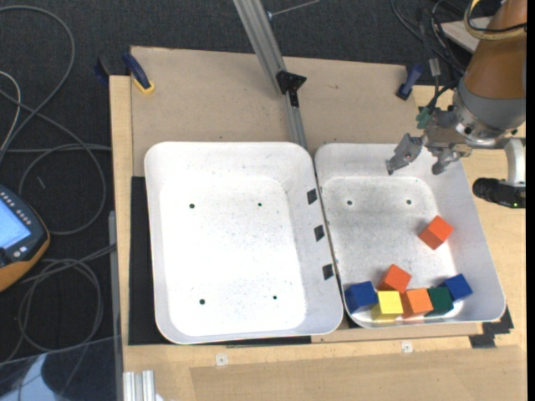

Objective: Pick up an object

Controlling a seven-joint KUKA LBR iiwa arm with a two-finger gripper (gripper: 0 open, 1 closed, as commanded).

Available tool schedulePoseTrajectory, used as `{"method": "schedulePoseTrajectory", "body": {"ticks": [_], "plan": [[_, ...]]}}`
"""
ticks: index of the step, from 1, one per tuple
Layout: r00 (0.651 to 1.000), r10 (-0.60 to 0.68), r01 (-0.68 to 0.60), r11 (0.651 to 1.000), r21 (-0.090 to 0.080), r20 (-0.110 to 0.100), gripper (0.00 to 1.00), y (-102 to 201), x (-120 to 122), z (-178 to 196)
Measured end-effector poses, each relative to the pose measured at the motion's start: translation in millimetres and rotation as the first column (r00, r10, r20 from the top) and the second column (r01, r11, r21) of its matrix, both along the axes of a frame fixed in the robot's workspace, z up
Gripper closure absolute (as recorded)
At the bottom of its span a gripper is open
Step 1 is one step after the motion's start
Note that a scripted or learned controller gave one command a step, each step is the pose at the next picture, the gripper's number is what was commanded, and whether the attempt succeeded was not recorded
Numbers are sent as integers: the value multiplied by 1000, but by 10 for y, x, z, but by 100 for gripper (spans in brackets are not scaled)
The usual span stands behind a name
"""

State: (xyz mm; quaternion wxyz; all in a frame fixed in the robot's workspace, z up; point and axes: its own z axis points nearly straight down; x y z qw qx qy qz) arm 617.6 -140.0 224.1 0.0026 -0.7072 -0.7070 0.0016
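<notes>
- While the gripper (425, 159) hangs over the far rim of the right bin (493, 282), its two fingers stand spread wide with nothing between them, so the pick has not begun.
- Nearest below it lies a lone orange block (435, 232), apart from everything else on the bin floor; I judge it the best target, since the fingers can come down on either side without touching a neighbour.
- To do it well, the arm should centre over that block, turn the wrist so the fingers face two flat sides and not the corners, as the block sits tilted, then descend straight before closing.
- Farther toward the near wall sits a tight cluster: a blue block (360, 295), a yellow block (389, 303), a second orange block (396, 277), a third orange block (415, 302), a green block (440, 298) and another blue block (457, 286). These touch one another and crowd the wall, leaving little room for fingers; a grab there would likely jam or nudge several.
- Beside it lies the left bin (159, 224), and a slanted metal pole (272, 57) crosses the bench behind, well clear of the reach.
- Nothing blocks the lone block itself.
</notes>
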Motion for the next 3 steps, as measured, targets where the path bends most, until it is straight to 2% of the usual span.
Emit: {"method": "schedulePoseTrajectory", "body": {"ticks": [2,3], "plan": [[1000,1,-1,1000,1,-2,0,117,-82,-1126],[1000,0,0,1000,0,8,100,109,-57,-975]]}}
